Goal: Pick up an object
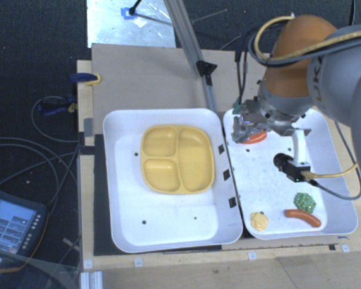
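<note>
End effector (245, 127) is hanging low at the far left corner of the right bin (340, 218), close to the wall shared with the left bin (123, 221); can't tell its grip state, metal parts are blurring together. Red-orange object (254, 138) is lying right beneath it, half covered, shape unclear. Middle of the right bin is offering open floor, while the near edge is carrying a green bumpy piece (304, 202), a red sausage-like piece (302, 218) and a yellow piece (259, 221), all apart from each other. Yellow divided plate (176, 159) is sitting mid left bin. Arm bulk is hiding the right bin's far right corner.
</note>
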Robot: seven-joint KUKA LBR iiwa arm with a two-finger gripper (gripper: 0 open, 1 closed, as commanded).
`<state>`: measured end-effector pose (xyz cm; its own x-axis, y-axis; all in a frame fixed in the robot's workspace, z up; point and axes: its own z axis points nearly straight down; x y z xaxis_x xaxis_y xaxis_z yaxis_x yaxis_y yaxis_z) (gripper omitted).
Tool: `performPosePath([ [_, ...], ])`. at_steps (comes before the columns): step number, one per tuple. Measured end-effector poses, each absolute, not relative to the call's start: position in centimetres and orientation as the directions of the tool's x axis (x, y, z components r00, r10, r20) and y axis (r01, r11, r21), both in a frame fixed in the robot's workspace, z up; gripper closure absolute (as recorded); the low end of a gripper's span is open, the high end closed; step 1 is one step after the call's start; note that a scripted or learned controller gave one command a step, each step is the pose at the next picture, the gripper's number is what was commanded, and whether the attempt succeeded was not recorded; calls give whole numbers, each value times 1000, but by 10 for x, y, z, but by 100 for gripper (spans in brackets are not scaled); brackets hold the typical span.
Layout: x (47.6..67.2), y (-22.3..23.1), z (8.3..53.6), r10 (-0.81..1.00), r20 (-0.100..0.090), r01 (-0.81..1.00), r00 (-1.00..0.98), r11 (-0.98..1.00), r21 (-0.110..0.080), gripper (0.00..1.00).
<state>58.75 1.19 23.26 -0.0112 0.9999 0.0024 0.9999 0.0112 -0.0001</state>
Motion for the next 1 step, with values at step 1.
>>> performPosePath([
  [1, 593, 60, 224, 1000, 2, 1000, -10, 10, 1, 100],
])
